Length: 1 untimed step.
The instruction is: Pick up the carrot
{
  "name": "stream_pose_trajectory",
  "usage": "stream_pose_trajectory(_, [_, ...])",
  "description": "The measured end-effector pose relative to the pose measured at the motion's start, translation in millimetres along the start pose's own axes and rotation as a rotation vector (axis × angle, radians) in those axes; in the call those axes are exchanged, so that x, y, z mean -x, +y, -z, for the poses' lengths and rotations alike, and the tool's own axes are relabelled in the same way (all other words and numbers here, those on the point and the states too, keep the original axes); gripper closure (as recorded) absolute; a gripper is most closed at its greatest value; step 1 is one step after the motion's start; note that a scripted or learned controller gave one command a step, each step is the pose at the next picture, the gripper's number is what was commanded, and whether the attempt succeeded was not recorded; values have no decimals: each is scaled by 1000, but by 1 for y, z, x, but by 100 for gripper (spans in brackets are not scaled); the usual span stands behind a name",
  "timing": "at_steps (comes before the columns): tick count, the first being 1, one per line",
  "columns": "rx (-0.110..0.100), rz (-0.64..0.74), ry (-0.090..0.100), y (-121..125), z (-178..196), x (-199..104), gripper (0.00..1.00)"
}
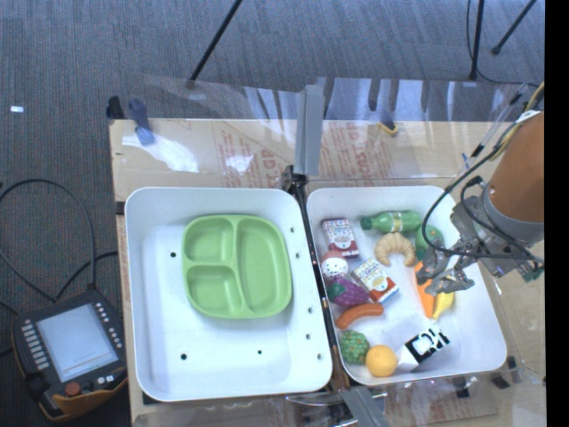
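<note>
Robot lab: teach pendant (69, 351), tripods (218, 34).

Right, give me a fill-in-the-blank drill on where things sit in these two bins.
1. The green divided plate lies in the ____ bin.
2. The carrot lies in the right bin, directly under the ____.
3. The croissant sits just below the green ____.
4. The round orange fruit rests beside the broccoli, near the bin's ____ edge.

Missing words: left; gripper; bottle; front

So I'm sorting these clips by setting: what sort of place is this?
Most likely a robotics lab: a robot arm reaches over two white bins of toy food on a bench, a teach pendant lies on the carpet, and tripod legs stand behind.
</note>
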<state>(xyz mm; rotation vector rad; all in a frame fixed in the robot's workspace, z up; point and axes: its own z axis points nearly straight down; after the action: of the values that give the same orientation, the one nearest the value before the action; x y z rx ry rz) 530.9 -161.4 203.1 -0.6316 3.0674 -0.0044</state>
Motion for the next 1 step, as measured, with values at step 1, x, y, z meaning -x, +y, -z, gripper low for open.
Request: stream_pose_trajectory(1, [7, 207, 4, 24, -101, -29, 100])
